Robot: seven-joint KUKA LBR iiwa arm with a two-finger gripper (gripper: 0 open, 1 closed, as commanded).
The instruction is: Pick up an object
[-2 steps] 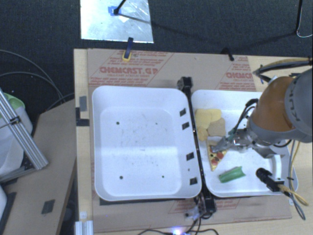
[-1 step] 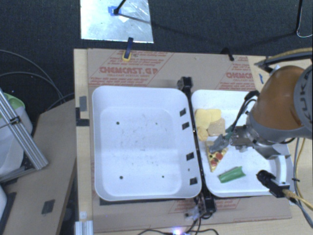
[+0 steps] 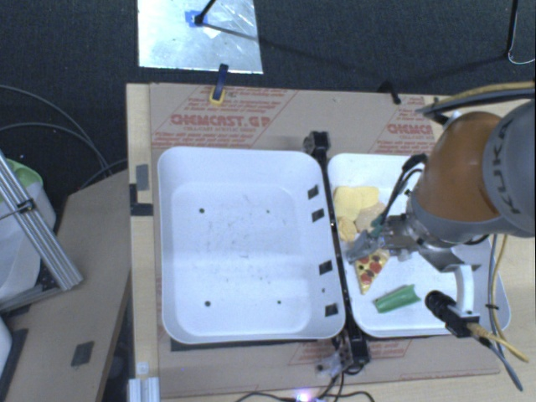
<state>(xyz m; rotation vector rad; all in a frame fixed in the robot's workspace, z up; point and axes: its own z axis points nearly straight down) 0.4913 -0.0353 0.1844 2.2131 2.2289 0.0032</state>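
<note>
In the right bin (image 3: pixel 360 321) lie a yellow, chip-like object (image 3: pixel 355 200), a pale beige piece (image 3: pixel 367 218) just below it, a pizza slice toy (image 3: pixel 369 270) and a green, pepper-like object (image 3: pixel 394 298). My gripper (image 3: pixel 366 242) hangs low over the bin's left half, between the beige piece and the pizza slice. The grey fingers point left toward the bin's divider. Nothing can be seen held between them.
The left bin (image 3: pixel 243 241) sits beside the right one, with black clips (image 3: pixel 321 216) along the shared rim. The arm's orange band (image 3: pixel 456 162) covers the right bin's upper right part. A cardboard sheet (image 3: pixel 276 111) lies beneath both bins.
</note>
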